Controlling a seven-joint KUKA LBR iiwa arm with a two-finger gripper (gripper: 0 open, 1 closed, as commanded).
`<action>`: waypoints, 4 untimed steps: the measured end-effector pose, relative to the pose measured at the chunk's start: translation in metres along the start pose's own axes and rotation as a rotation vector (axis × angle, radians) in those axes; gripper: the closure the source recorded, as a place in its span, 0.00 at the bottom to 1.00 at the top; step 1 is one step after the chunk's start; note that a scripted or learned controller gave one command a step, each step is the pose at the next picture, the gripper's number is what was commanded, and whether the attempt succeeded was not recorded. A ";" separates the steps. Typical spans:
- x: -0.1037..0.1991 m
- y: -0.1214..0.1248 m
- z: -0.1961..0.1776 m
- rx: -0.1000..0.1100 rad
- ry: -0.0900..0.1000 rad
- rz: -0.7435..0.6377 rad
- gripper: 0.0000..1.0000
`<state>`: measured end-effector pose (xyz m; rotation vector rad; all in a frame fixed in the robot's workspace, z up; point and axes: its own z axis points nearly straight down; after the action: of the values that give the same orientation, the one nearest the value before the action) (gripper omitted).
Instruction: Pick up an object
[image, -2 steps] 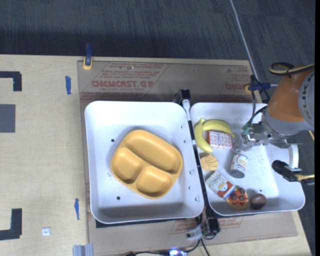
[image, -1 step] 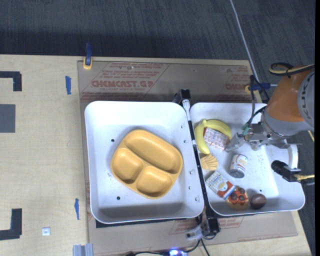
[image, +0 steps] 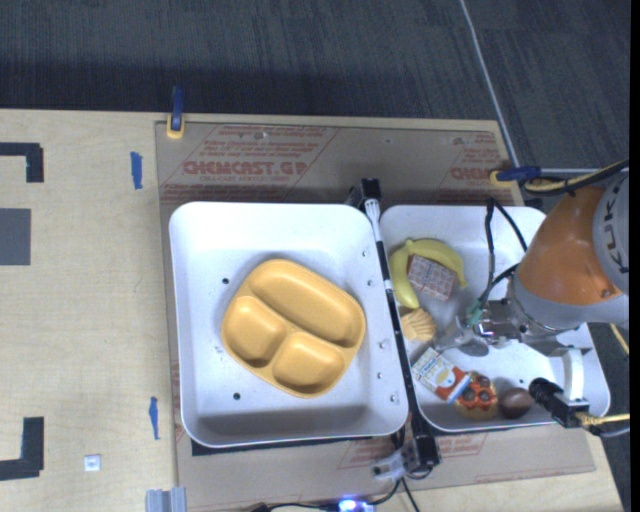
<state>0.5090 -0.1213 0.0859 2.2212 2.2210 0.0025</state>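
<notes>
You are in the approach step: the gripper (image: 470, 335) hangs low in the right bin (image: 590, 385), and you cannot tell its grasp state. The nearest candidate, a small pale-yellow object (image: 418, 324), lies just left; next calls for centring over it.

Both bins are plain white, the left bin (image: 195, 300) and the right bin (image: 445, 217). In the left one lies a mustard-yellow tray (image: 291, 326). The right one has a yellow banana (image: 410, 268), a speckled pinkish card (image: 432, 275), a pale yellow ridged piece (image: 418, 324), a white carton with orange and blue print (image: 444, 374) and a dark brown lump (image: 516, 402). The counter (image: 80, 330) is pale wood with black and blue marks. The arm (image: 572, 260) wears orange over grey.
</notes>
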 end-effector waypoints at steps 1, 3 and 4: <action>0.023 -0.028 0.000 -0.004 -0.002 0.001 0.00; 0.028 -0.028 0.000 -0.005 -0.003 0.001 0.00; 0.029 -0.028 0.000 -0.005 -0.003 0.002 0.00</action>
<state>0.4812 -0.0928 0.0861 2.2185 2.2148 0.0047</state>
